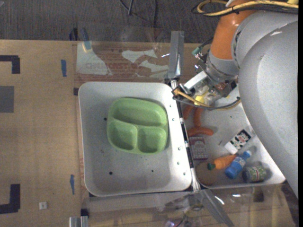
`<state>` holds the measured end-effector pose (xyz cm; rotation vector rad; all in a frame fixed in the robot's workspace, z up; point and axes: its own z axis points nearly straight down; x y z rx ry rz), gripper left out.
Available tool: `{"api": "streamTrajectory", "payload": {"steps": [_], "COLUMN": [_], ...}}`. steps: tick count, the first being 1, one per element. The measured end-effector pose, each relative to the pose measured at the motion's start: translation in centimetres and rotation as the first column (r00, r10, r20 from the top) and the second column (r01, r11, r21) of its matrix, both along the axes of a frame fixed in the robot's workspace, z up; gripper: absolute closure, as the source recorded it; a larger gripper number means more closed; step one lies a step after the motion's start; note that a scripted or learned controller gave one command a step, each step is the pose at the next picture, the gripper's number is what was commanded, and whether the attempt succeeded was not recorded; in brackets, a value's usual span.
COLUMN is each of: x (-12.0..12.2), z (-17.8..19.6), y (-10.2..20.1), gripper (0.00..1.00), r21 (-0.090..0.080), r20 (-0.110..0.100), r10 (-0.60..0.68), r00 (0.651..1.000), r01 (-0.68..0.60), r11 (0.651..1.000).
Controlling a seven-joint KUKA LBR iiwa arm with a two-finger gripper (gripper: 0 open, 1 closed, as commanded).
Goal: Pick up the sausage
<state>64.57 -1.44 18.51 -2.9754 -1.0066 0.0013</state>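
- Two shallow white bins sit side by side on the bench, the left bin (94,174) and the right bin (277,176), touching along their shared middle edge.
- The left bin holds one thing: a green divided plate (138,125) with three compartments, lying flat slightly toward the far side of the bin's middle.
- The right bin holds several small things. Along its left wall lies a small dark red packet (198,147). Nearer than that sits a carrot (222,162), orange with a green tip, resting at the edge of a tan round disc (208,174). Just right of the carrot is a blue bottle (236,165), then a small green-labelled can (255,173) at the near right. A white tube with a black-and-white label (238,140) lies tilted a little farther back.
- The gripper (203,96) hangs over the far left part of the right bin, close to the dividing wall, with yellow cabling around it. I cannot tell how far apart its fingers stand, nor whether anything is between them.
- The sausage (198,123) is an orange-red curved link in the right bin's far left part. It lies just below the gripper, its far end hidden under the gripper and its near end bending right toward the bin's middle.
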Motion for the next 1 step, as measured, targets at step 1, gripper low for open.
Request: {"api": "streamTrajectory", "payload": {"steps": [1], "x": [1.1], "z": [-0.06], "y": [-3.02], "gripper": [1.0], "r21": [-0.001], "r20": [0.0], "r10": [0.287], "r00": [0.958], "r01": [-0.287], "r11": [0.958]}}
